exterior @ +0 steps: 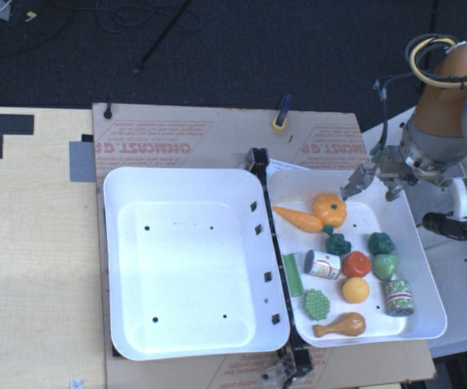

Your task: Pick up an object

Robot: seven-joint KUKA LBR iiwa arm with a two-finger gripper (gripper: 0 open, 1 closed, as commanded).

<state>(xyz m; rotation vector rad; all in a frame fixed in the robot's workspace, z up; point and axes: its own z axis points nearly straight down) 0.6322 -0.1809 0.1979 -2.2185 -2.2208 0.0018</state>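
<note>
Toys crowd the right bin point(428, 298): a carrot point(298, 218), then an orange pumpkin point(329, 209) (near its far rim). Farther right, the gripper point(375, 181) hovers above that rim, fingers spread apart, holding and touching nothing.

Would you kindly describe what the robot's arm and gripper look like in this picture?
The arm enters from the right: a rounded orange band above a grey wrist section. A yellow cable loop and thin dark cables run beside it. Below the wrist sits a grey metallic gripper with slim dark fingers. Finer markings are too small to make out.
</note>
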